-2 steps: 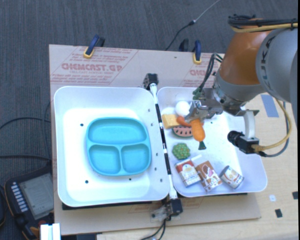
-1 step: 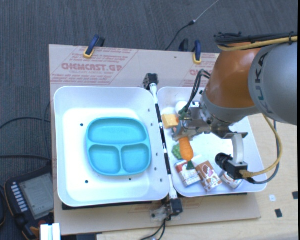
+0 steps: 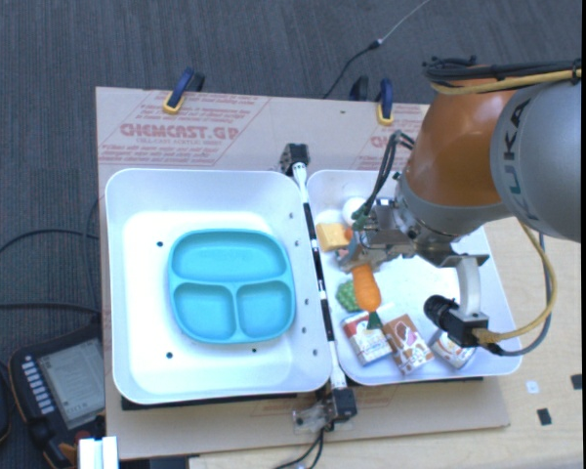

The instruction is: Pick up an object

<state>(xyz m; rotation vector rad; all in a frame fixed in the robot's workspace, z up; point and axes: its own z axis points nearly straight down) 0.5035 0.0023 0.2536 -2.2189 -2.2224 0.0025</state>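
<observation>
My gripper point(image 3: 364, 252) hangs low over the left part of the right bin point(image 3: 496, 306), under the arm's orange band. An orange carrot point(image 3: 367, 286) lies directly below it in the view, and its upper end meets the gripper's tip. A yellow block point(image 3: 331, 234) sits just left of the gripper. A green leafy piece point(image 3: 346, 295) lies beside the carrot. Whether the carrot is gripped or only touched I cannot tell.
The left bin point(image 3: 137, 213) holds a light blue divided plate point(image 3: 232, 284). At the right bin's front lie two small food cartons point(image 3: 368, 341) point(image 3: 408, 346) and a can point(image 3: 454, 351). A white round thing point(image 3: 353, 208) sits near its back left corner. The arm covers the bin's back right.
</observation>
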